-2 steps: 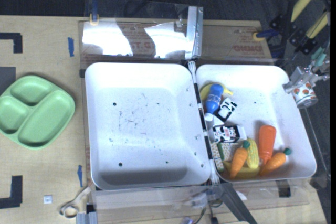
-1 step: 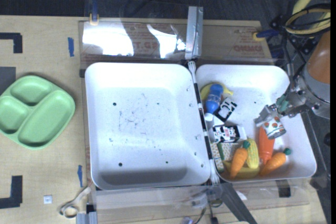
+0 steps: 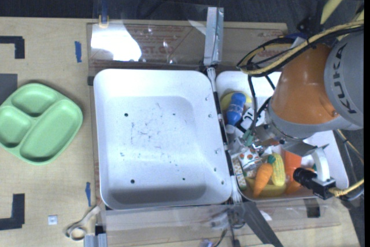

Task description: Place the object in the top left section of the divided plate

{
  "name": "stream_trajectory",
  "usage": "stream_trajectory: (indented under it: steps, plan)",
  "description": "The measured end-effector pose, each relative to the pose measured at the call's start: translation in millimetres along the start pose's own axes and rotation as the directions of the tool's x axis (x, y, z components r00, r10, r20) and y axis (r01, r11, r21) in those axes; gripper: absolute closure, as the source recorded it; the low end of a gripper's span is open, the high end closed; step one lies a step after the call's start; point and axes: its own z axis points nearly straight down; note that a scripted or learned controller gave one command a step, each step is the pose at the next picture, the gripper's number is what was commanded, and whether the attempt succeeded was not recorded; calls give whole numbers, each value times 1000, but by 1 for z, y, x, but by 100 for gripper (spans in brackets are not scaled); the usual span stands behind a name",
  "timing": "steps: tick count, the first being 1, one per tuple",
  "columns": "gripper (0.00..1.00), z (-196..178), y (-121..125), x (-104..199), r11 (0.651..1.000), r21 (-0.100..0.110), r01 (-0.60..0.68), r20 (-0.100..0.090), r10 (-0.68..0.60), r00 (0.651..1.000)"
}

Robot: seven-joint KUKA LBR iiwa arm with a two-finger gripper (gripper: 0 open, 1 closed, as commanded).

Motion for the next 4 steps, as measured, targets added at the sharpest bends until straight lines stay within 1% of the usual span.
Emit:
stream_trajectory:
  steps: [1, 2, 3, 4]
  plan:
    - [0, 0, 0, -1, 1000, 0, -1, 0, 1, 1000]
    - [0, -130, -9, -34, 979, -2, -202, 2, 202, 979]
    - [0, -114, 20, -64, 966, -3, -260, 2, 260, 966]
    - [0, -252, 91, -108, 989, -3, -145, 2, 145, 989]
